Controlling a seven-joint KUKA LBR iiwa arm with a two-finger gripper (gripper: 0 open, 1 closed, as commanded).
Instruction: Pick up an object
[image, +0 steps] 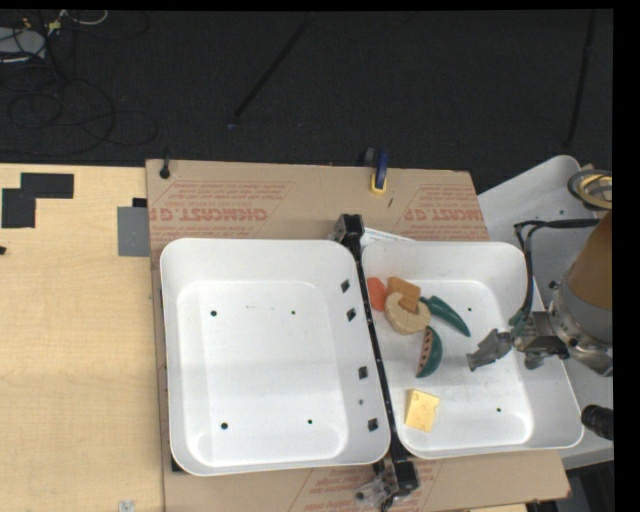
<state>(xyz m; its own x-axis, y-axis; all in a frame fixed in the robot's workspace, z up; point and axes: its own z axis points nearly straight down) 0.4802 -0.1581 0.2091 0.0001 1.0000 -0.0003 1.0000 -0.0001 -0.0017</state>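
The end effector (492, 350) sits low over the right bin (505, 262), near its right wall, its grey fingers pointing toward the bin's middle; whether they are spread or closed cannot be told, and nothing shows between them. Just to its left lies a watermelon slice (429, 352), a curved wedge whose long axis runs roughly up and down the view, green rind facing the end effector. Up and to the left is a green pepper (447, 314), lying on a slant with its tip pointing down toward the end effector. Beyond it a round tan piece (407, 317), an orange-brown block (404, 293) and a red piece (376, 292) cluster together. Below and to the left lies a yellow cheese wedge (422, 410). The left bin (262, 355) lies farther left on the counter (70, 330).
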